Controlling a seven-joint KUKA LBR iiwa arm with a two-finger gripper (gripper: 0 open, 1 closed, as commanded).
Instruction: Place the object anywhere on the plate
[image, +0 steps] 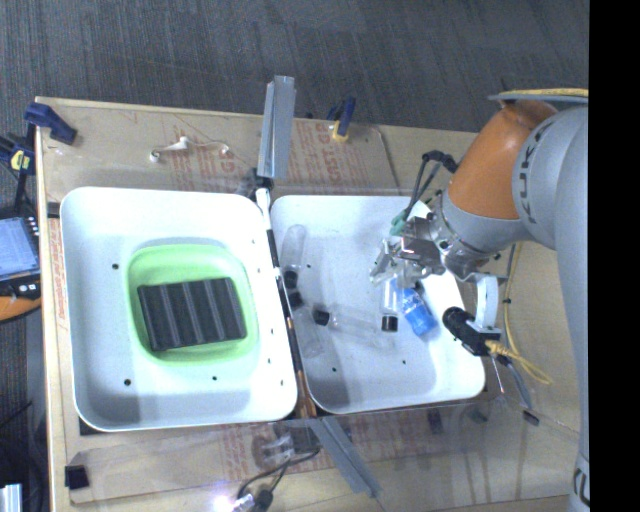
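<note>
Blue and small, the object (420, 318) lies at right of centre beside our end effector (398, 270), whose grip we cannot tell; it looks light and slippery, best pinched mid-body for the green plate (190, 262).

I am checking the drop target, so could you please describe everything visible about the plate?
The plate is light green, squarish with rounded corners and a raised rim, apparently plastic. It lies flat near the middle of the left bin. A dark ribbed rectangular piece rests on its centre. The gripper is over the other bin.
</note>
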